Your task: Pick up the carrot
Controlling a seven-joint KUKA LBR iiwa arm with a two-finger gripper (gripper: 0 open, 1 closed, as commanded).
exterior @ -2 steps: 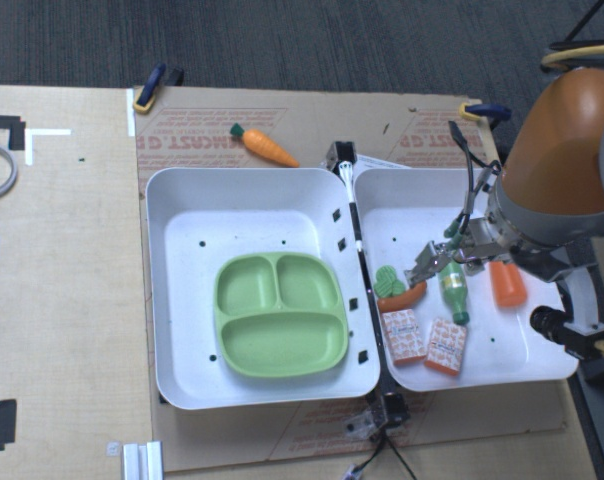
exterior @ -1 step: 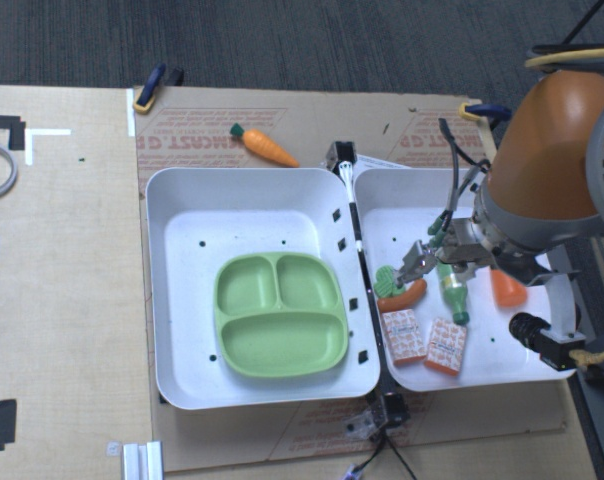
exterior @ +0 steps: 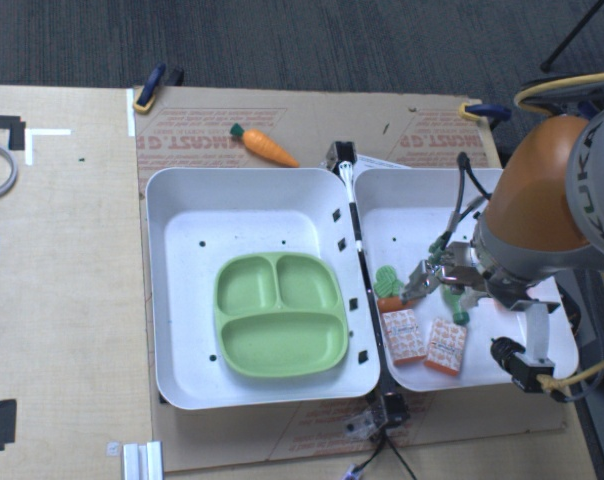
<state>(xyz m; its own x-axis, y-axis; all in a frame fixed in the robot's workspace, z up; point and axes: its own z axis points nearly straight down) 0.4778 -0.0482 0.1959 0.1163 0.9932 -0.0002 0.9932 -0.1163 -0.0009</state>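
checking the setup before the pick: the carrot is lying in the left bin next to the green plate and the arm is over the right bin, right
Not quite. The carrot is not in the left bin; it lies outside both bins on the cardboard behind the left bin's far rim, as the camera view shows. The green plate is in the left bin, and the arm is over the right bin.

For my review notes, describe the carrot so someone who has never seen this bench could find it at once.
Start at the left white bin, the one holding the green divided plate. Look just beyond its far rim, on the brown cardboard outside both bins: the carrot lies there on its side. It is the orange tapered piece with a green top, unlike the boxy packets in the right bin.
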